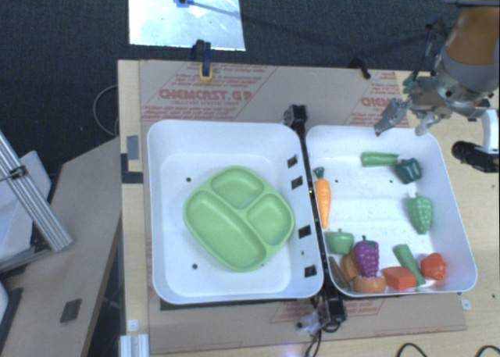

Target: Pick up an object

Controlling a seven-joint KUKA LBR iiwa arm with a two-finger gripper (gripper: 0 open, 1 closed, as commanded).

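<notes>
dark carpet surrounds a wooden bench (234, 90) that carries two shallow white bins side by side. on the left bin (168, 152) lies a light green divided plate (238, 216), roughly in the middle, with three compartments.

the right bin (453, 215) holds a scatter of toy foods. an orange carrot (322, 199) lies along its left wall, tip pointing toward the near edge. a long green vegetable (380, 159) lies near the far side, and a dark green pepper (408, 169) sits just beside its right end. a pale green bumpy piece (421, 213) rests toward the right wall. along the near edge sit a green and white piece (339, 241), a purple bunch of grapes (366, 256), an orange piece (369, 283), a red block (400, 277), a green pod (408, 262) and a red tomato (433, 266), crowded close together.

the gripper (409, 119) hangs above the far right corner of the right bin, over the bench edge, well apart from the toys. its two fingers are spread apart with nothing between them. the orange band of the arm (473, 35) shows above it.

a clamp (203, 58) stands at the far edge of the bench.
</notes>
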